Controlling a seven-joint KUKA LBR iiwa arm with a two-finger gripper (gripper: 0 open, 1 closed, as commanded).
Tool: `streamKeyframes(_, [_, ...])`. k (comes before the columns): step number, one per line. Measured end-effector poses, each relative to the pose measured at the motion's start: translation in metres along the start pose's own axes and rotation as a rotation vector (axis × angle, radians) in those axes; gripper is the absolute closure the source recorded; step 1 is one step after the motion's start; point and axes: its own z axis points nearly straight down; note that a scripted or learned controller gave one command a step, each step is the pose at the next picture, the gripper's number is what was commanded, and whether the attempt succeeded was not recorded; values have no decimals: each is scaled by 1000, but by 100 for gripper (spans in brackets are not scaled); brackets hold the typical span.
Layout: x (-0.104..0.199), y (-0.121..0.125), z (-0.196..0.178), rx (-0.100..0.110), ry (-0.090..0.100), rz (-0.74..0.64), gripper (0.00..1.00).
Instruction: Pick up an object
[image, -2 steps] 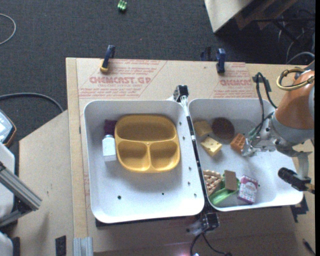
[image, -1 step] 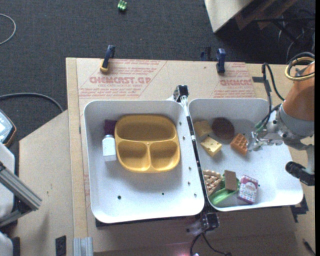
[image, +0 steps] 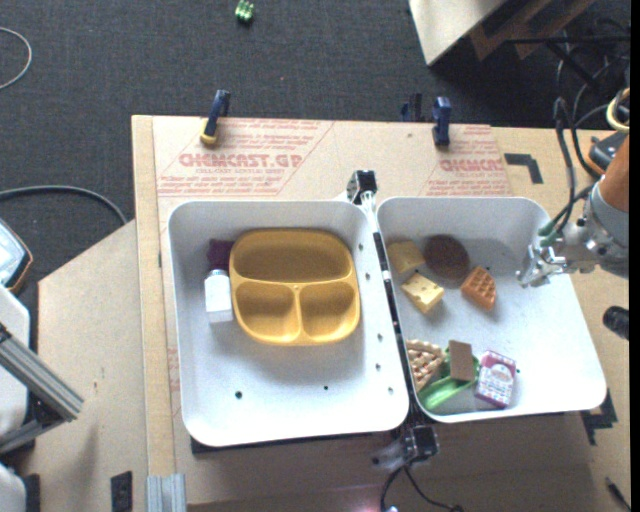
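Gripper hovered over the right bin's far-right side — apparently holding nothing; finger spacing could not be told; waffle lay nearby.

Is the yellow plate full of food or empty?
Empty. The yellow plate in the left bin shows bare compartments; the toy food lies in the right bin.

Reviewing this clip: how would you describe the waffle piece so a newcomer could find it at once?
Look in the right-hand bin, upper half. The waffle piece lies right of the cheese wedge and below the brown round patty. It alone is orange with a grid pattern.
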Motion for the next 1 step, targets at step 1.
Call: streamKeyframes(1, [0,1,-26,1,1,-1,100])
